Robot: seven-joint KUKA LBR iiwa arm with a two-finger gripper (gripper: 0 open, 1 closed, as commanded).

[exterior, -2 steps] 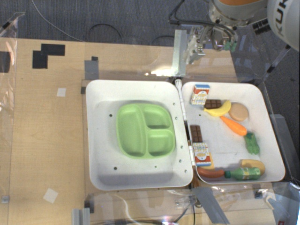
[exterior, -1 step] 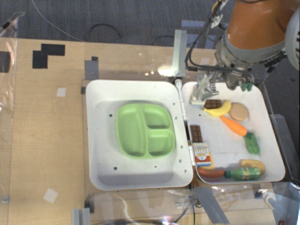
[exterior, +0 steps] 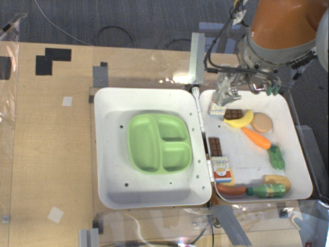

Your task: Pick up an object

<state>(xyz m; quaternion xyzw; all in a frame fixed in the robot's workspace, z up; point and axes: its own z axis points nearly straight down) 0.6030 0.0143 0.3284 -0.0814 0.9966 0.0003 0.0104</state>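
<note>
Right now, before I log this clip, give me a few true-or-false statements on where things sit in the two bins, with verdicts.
1. The green divided plate lies in the left bin. True.
2. The carrot lies on the green plate. False: it lies in the right bin, below the banana.
3. The gripper hangs over the right bin's upper left corner. True.
4. The green bottle stands upright. False: it lies on its side near the bin's lower edge.
5. A chocolate bar lies by the right bin's left wall. True.
</note>
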